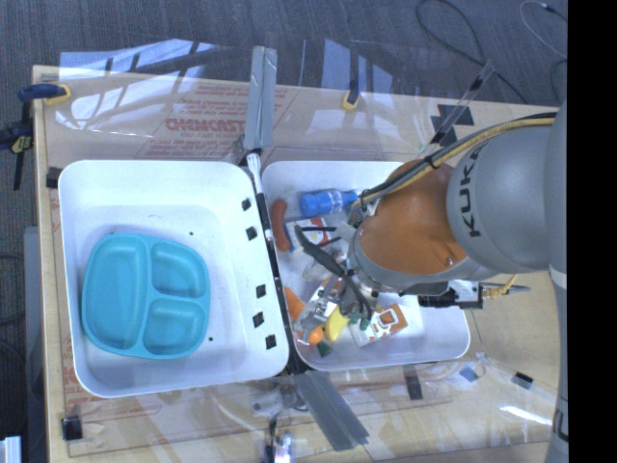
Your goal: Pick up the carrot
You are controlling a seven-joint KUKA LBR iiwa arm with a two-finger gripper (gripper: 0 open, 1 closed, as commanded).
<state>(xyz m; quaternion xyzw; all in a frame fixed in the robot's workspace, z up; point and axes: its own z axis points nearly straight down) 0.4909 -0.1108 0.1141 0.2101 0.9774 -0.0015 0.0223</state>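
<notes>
Left shallow white bin (72, 258) holds a blue three-compartment plastic tray (145, 295). Right shallow white bin (448, 340) holds an orange carrot (294, 304) near its left wall, behind it a brown sausage-shaped piece (281, 224), right of that a blue plastic bottle (323, 203).

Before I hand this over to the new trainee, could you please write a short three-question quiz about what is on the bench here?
1. True or false: the blue plate lies in the left bin.
2. Multiple choice: where is the carrot? A) on the blue plate; B) in the right bin, close to the wall it shares with the left bin; C) on the bench outside both bins.
3. Fill in: the arm hangs over the ____ bin.

Key:
1. True; it has three compartments.
2. B; it lies beside a heap of small things, below a reddish sausage and a blue bottle.
3. Right.
</notes>
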